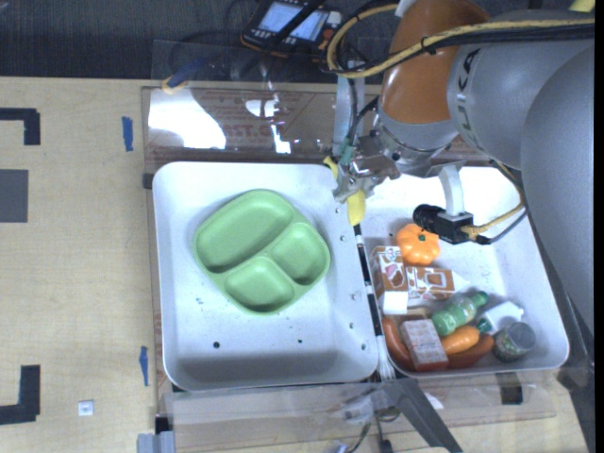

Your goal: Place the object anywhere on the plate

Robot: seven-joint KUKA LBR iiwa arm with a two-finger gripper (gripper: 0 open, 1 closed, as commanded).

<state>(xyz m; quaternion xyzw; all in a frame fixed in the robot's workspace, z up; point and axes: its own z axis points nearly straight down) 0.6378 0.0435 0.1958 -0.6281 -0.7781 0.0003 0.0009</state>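
A green three-section plate point(262, 250) is sitting in the left bin point(179, 338), with bare white floor showing all around it. The gripper point(353, 185) is hovering over the wall between the bins, its fingers pinching a small yellow object point(356, 209). Toy foods, including a little orange pumpkin point(418, 243), are crowding the right bin point(545, 281).

The grey arm point(528, 92) reaches in, its wrist tilted downward.

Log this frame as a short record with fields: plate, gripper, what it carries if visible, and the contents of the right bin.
plate: green divided plate, in left bin, nothing on it
gripper: gripper over the divider between bins, near their far end
carried item: something yellow shows below it; hold unclear
right bin: small orange pumpkin, printed carton, green bottle, grey can, other packed toy foods
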